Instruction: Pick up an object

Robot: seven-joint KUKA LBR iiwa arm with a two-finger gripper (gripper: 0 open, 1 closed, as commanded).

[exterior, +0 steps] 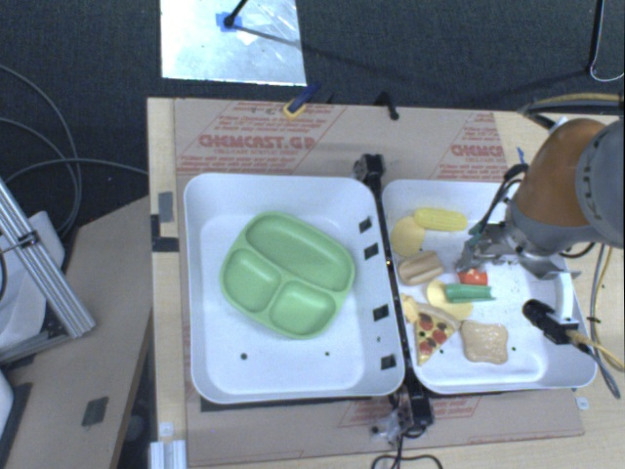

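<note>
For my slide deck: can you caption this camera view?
The pincer hangs over toy food in the right bin; a green divided plate lies in the left bin.

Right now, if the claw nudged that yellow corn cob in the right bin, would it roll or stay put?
The corn cob looks long and rounded, so it would probably roll sideways if pushed across its length. It seems to be moulded toy food, likely stiff and light. Its surface looks smooth, so the claw might slip unless it closes across the narrow width.

Red print "CHEMCAST GP" on brown cardboard sheet point(256, 137) under bins, well left of and beyond gripper point(476, 257); 2nd red print nearer gripper, partly hidden, unreadable.
</note>
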